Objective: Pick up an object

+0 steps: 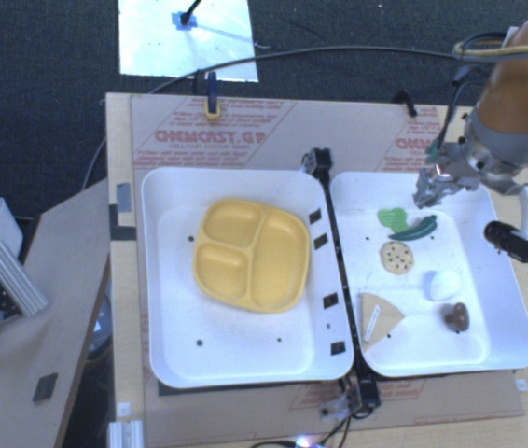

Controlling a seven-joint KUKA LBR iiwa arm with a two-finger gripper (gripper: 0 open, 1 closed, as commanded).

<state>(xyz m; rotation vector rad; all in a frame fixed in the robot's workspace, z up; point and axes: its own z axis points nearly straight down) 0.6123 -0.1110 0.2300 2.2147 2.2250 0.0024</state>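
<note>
Camera view: a slanted look down on a bench (pixel 245 124) with two shallow white bins side by side.
Bins: two; the left bin (pixel 166 343) and the right bin (pixel 507 339) meet along a dark centre seam.
Left bin contents: one yellow divided plate (pixel 252 253) with three compartments.
Right bin contents: six small things; a green leafy piece (pixel 392 218) touching a dark green pod (pixel 416 231), a round speckled cookie (pixel 396 257), a white egg-like ball (pixel 444 284), a brown lump (pixel 456 317) and a tan wedge (pixel 379 317).
Gripper: the gripper (pixel 427 192) hangs at the right bin's far edge, just above the green pieces; whether it is apart or together I cannot tell.
Arm: grey with an orange band, cut off at the right.
Surface: clear sheet with red lettering under the bins, dark carpet beyond.
Room: one white paper sheet (pixel 185 26) on the carpet, cables crossing.
</note>
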